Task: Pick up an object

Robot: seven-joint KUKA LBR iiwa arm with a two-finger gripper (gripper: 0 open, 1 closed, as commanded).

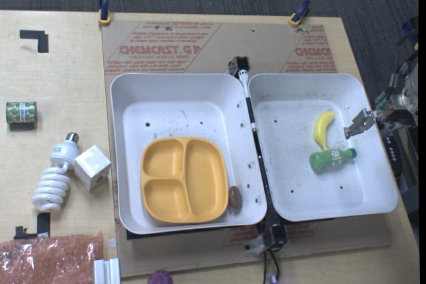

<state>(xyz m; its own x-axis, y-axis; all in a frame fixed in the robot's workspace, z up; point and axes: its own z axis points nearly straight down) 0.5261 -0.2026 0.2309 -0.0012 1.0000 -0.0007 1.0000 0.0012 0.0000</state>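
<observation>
In the right bin (299,206) lie a yellow banana (323,128) and, just below it, a green bottle (331,158) on its side. My gripper (359,124) hangs at the bin's right side, a short way right of the banana and above the bottle's cap end, touching neither. Nothing shows in its grasp. The left bin (126,110) holds a yellow divided plate (184,179) with a small brown object (235,197) beside its right edge.
On the bench left of the bins lie a white spiral light bulb (54,176), a small white cube (92,166) and a green can (20,114). A reddish mesh bag (46,259) sits at the bottom left. A black divider rail (253,136) runs between the bins.
</observation>
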